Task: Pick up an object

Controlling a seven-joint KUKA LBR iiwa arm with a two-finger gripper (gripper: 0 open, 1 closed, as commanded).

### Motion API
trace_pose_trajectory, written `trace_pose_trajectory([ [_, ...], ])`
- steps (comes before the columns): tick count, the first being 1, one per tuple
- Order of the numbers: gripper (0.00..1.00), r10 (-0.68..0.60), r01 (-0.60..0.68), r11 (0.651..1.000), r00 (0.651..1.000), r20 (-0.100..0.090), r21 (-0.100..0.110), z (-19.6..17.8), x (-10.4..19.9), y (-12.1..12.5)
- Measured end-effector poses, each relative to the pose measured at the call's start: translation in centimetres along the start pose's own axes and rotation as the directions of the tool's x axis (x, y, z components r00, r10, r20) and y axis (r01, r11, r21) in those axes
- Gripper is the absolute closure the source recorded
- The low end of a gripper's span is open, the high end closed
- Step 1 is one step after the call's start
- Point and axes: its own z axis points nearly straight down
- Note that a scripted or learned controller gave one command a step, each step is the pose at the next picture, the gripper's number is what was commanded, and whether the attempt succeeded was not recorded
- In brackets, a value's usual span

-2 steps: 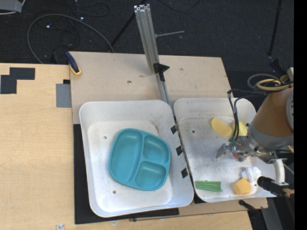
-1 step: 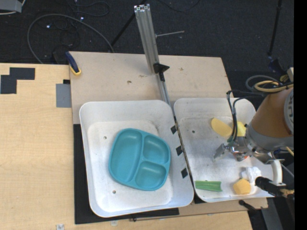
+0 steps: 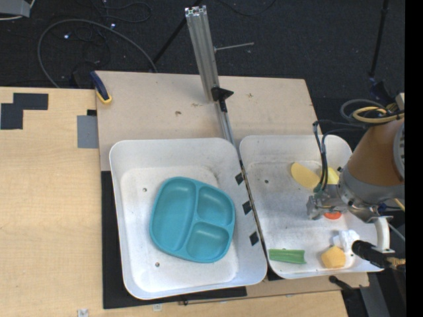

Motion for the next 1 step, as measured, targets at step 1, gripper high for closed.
trace_pose_trajectory([
  [1, 1.00, -0.004, 0.004, 1.000, 1.000, 0.011, 0.006, -4.43, 0.44, -0.39],
])
